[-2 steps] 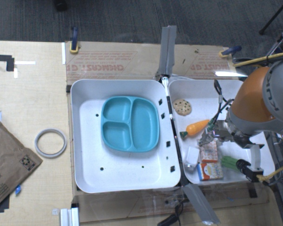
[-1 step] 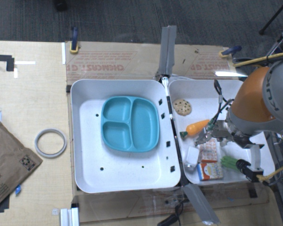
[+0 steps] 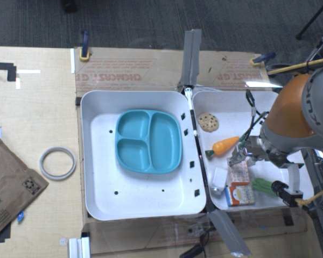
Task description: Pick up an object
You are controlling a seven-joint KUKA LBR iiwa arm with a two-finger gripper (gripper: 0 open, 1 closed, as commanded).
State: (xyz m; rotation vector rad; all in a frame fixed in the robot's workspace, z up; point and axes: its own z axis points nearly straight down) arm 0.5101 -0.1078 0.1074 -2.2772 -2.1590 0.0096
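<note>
Hand [image 3: 239, 156]: low in right bin [image 3: 226, 100], directly over carton; finger state cannot tell.
Carton [image 3: 240, 187]: just below hand, long axis toward bin's near wall.
Carrot [image 3: 226, 145]: just left of hand, tilted.
Cookie [image 3: 208, 122]: farther up-left.
Nearest target: likely carton.

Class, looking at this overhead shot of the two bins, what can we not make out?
- Gripper: finger state too small and cluttered to read.
- Carton: print too blurred; its top is hidden under the gripper.
- Green item: partly covered by the arm's black fittings.
- Brown box: cut off by the left edge.
</note>
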